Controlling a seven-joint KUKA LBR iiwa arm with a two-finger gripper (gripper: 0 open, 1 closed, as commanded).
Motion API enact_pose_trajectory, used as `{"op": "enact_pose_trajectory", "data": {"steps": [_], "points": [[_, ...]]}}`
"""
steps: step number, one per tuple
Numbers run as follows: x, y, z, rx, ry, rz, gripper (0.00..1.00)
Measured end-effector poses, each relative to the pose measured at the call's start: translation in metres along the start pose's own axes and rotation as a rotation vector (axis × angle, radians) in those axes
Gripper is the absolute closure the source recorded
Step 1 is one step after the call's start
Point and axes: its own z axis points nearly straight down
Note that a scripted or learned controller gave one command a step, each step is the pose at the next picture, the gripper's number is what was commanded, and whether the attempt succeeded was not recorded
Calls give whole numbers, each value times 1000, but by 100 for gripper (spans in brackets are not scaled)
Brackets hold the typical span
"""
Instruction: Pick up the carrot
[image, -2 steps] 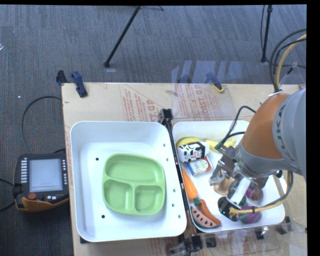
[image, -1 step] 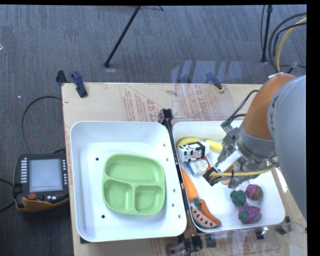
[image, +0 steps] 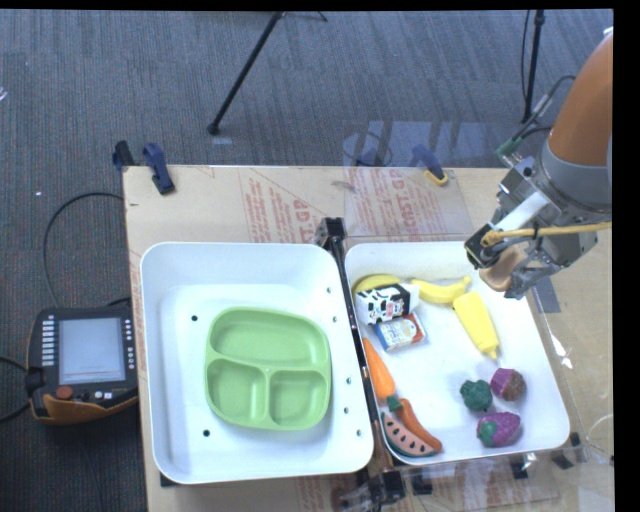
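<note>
**Approach step: end effector off target, carrot untouched**

In the right bin (image: 548, 345) the carrot (image: 378, 369) lies along the left wall, near the divider between the two bins, pointing roughly front to back. Just in front of it sits a watermelon slice (image: 415, 428), almost touching its lower end; just behind it a small carton (image: 402, 331) and a cow-patterned toy (image: 383, 300).

We see the end effector (image: 497, 262) hovering over the back right part of that bin, well apart from the carrot. Something pale sits at its tip, too blurred for us to name, and we cannot tell whether it is wide or narrow. Nothing readable as a carrot is there.

We judge this as early reach: no grasp made yet. The next move calls for travel leftward and toward the front of the bin, then a descent onto the carrot's middle, with the closing direction across its narrow width. Tight spot: the bin wall on one side and the watermelon slice and carton at either end leave little room.

Other contents of the right bin: a banana (image: 443, 290), a yellow bottle (image: 477, 322), a broccoli piece (image: 476, 394), and two purple items (image: 509, 383) (image: 498, 428) we can't name surely.

The left bin (image: 165, 330) holds a green divided plate (image: 268, 368), nothing visible in its three compartments. Both bins rest on the counter (image: 260, 200).
</note>
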Motion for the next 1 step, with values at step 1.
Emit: {"op": "enact_pose_trajectory", "data": {"steps": [1], "points": [[-70,23,97,5,-2,199,100]]}}
